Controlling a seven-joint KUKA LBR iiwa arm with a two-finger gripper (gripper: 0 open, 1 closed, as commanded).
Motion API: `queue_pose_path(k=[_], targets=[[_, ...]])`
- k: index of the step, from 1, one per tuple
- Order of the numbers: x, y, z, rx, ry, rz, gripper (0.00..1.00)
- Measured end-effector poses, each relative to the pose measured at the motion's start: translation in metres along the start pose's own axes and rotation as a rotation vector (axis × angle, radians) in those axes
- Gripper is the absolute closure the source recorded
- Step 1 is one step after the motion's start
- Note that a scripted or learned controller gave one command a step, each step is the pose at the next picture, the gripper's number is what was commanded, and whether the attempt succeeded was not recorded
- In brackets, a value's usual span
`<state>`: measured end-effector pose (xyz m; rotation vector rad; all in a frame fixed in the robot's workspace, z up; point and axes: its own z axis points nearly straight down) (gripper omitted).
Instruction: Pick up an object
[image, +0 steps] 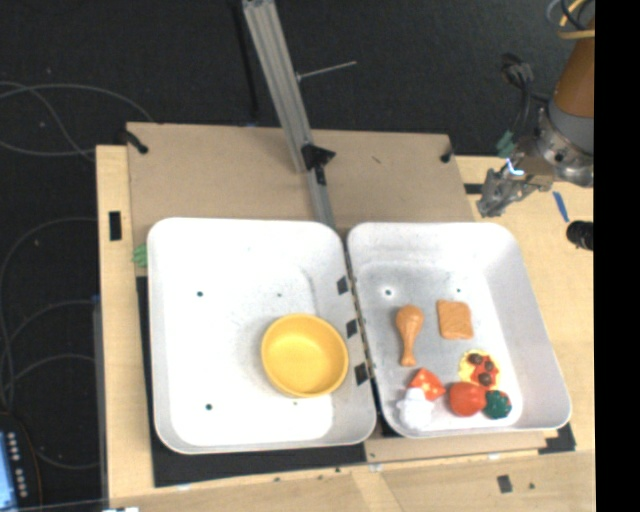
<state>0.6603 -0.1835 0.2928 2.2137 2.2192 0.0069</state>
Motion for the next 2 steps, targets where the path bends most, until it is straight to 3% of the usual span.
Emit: queue_pose_path(k=[2], targets=[[0.087,-0.052,0.011,0.007,0.002,-0.001,1.00]])
